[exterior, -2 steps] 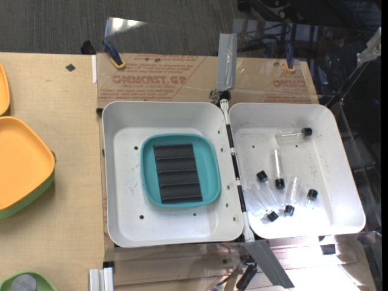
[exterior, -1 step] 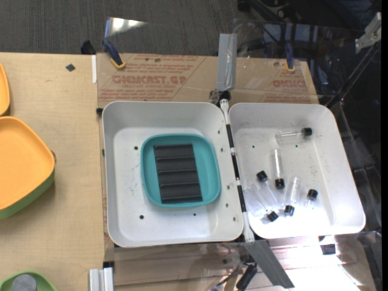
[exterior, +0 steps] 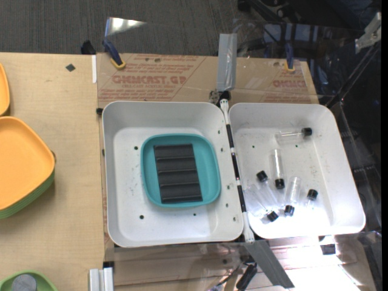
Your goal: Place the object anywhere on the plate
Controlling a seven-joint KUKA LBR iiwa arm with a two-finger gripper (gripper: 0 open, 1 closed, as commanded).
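Note:
A teal plate (exterior: 211, 170) with a dark ribbed insert (exterior: 177, 173) lies in the middle of the left white bin (exterior: 121, 180). In the right white bin (exterior: 339, 168) lie several clear vials with black caps: one near the back (exterior: 293, 136), one at the centre (exterior: 277, 168), others toward the front (exterior: 296, 193), and a loose black cap (exterior: 261, 176) sits on the left.
Stacked orange plates (exterior: 21, 165) rest on the wooden bench at the left. A cardboard sheet (exterior: 163, 77) lies behind the bins, with a clamp (exterior: 113, 53) at its far left corner. A green object (exterior: 24, 282) peeks in at the bottom left.

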